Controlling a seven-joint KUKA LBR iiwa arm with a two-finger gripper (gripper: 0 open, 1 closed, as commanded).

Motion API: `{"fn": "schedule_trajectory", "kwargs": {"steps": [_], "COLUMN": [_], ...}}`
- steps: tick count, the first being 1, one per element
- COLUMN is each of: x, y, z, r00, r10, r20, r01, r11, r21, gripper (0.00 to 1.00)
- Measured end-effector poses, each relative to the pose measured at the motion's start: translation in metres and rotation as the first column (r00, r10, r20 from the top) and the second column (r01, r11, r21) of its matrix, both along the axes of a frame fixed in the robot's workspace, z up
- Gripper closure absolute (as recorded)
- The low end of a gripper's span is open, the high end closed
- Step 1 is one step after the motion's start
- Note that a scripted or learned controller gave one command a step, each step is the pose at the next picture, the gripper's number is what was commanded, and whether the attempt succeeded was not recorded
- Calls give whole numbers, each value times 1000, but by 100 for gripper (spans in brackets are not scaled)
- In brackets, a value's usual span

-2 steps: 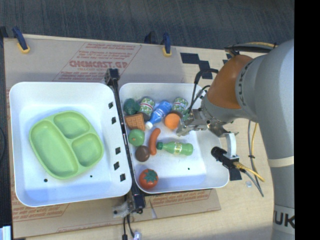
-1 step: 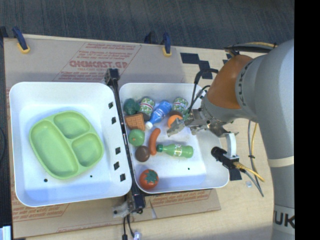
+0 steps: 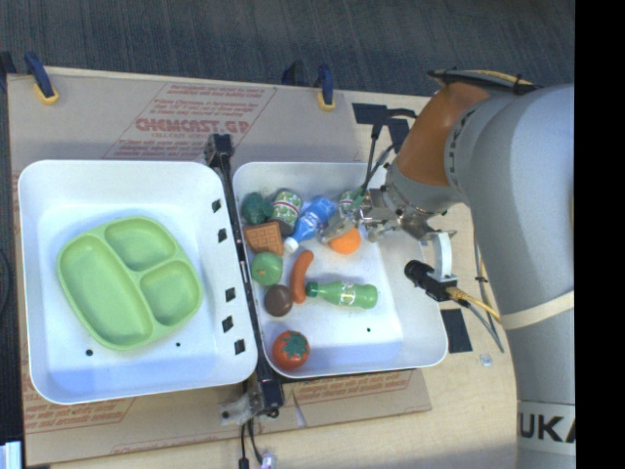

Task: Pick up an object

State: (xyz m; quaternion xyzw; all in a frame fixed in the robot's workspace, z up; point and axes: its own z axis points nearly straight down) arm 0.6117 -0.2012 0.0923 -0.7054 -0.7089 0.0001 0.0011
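The right bin (image 3: 415,335) holds a heap of toy food. An orange ball (image 3: 345,243) lies near its middle, with a blue bottle (image 3: 313,217) and a striped can (image 3: 287,204) to its left. A green bottle (image 3: 342,294) lies on its side lower down, beside a red sausage (image 3: 302,273) and a brown ball (image 3: 277,300). A tomato (image 3: 290,349) rests at the front edge. My gripper (image 3: 355,216) is low in the bin, right above the orange ball and next to the blue bottle. The wrist hides its tip.
A green divided plate (image 3: 130,280) lies in the left bin (image 3: 59,189). A waffle piece (image 3: 263,236), a green apple (image 3: 266,267) and a dark green item (image 3: 255,206) crowd the right bin's left wall. The grey arm covers that bin's right rim.
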Motion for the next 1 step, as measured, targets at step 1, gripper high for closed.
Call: {"fn": "schedule_trajectory", "kwargs": {"steps": [1], "x": [1], "y": [0], "z": [11], "r00": [1000], "r10": [5], "r20": [1], "r01": [-5], "r11": [1000], "r21": [1], "gripper": [100]}}
